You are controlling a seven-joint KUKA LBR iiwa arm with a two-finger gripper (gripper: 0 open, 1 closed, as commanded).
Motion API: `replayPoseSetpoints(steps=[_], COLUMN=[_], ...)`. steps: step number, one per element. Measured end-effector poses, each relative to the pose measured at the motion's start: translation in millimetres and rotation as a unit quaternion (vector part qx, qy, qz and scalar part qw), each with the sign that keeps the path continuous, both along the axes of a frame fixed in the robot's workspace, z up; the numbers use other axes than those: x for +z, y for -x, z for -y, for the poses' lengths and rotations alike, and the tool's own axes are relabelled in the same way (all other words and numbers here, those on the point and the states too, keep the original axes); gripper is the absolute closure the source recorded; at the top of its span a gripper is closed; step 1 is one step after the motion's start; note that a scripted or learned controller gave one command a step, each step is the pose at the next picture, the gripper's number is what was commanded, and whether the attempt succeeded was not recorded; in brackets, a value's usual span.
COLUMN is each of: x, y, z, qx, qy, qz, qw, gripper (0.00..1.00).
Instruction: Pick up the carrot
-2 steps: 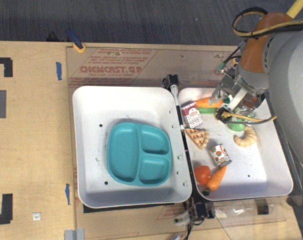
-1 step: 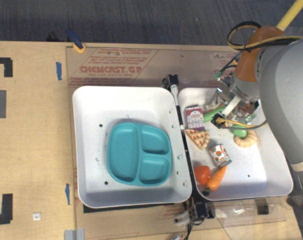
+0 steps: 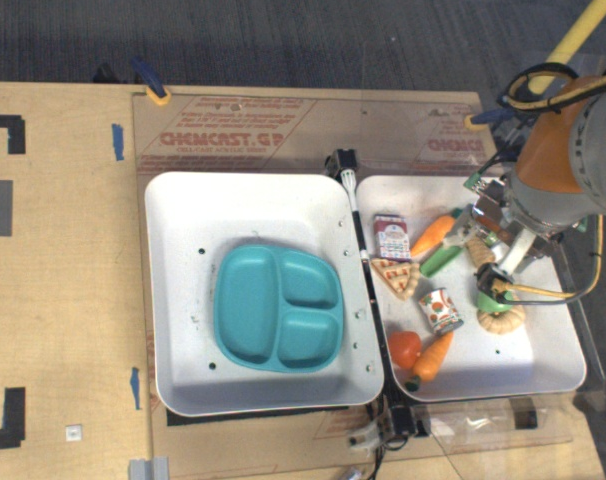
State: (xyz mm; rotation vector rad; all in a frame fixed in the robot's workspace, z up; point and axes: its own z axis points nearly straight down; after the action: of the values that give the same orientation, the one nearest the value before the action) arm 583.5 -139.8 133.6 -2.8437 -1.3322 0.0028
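Well, starting at the left, I'm looking at bare wooden bench (image 3: 63,268), and next to it the left bin (image 3: 178,268) is sitting on a brown cardboard sheet (image 3: 283,128). A teal divided plate (image 3: 280,308) is lying flat in the middle of that bin.

Moving across the seam, the right bin (image 3: 553,363) is holding a scatter of toy food. Nearest its left wall I'm seeing a small red-and-white carton (image 3: 391,236), with a pizza slice (image 3: 395,275) lying just below it. Lower down, a red tomato (image 3: 404,348) is touching a second carrot (image 3: 434,356), which is lying tilted near the front wall. A small can (image 3: 441,310) is lying on its side above that pair.

The carrot (image 3: 433,233) I'm after is lying tilted in the upper part of the right bin, right of the carton, and a green piece (image 3: 441,260) is resting just below it. A tan bread-like piece (image 3: 480,251) is sitting just to the right.

The gripper (image 3: 486,223) is hovering over the bin's upper right area, near the carrot's right end. I'm unable to tell whether it is spread or closed from this angle. A pale ring-shaped pastry (image 3: 501,319) is lying below it.
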Motion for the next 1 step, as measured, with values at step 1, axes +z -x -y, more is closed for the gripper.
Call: replayPoseSetpoints(steps=[1], x=[-43.9], y=[-75.4], z=[-28.4], qx=[-0.110], qy=[-0.0004], qz=[-0.009], qw=[0.9939], gripper=[0.00])
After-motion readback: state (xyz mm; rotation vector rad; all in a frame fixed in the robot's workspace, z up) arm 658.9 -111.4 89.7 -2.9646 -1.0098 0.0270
